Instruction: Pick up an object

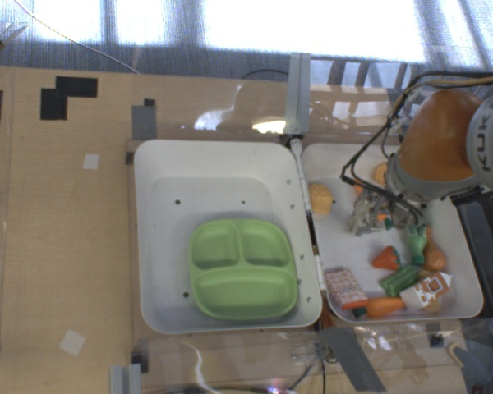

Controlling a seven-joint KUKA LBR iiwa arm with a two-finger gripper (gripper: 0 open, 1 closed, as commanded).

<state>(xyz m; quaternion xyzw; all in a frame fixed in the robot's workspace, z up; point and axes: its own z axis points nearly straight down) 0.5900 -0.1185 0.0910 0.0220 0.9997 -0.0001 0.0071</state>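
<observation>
Nearest the camera, along the front wall of the right bin (468, 302), a row of toy food is lying: a pink patterned packet (345, 286), an orange carrot (381, 307) just beside it, a green pickle-like piece (399, 280) sitting above the carrot, and a small white-and-brown carton (427, 290) at the bin's near right corner. A red-orange strawberry-like piece (385, 258) is resting just behind the green piece, with another green item (416, 245) and an orange one (434, 258) crowding close at its right. A yellow corn-like piece (320, 198) is lying apart from the rest, against the bin's left wall.

The left bin (156, 220) is holding a green divided plate (242, 268), sitting toward its front right part, flat.

The arm (444, 142) is reaching in from the right, its orange band hanging over the back of the right bin. The gripper (368, 217) is hovering low over the middle of that bin, between the corn-like piece and the strawberry-like piece. The fingers are showing as a grey blur; whether they are spread or pressed together cannot be told, and nothing is showing between them.

The tabletop (57, 220) is stretching bare and tan at the left, with black squares (64, 95) marking its far edge.
</observation>
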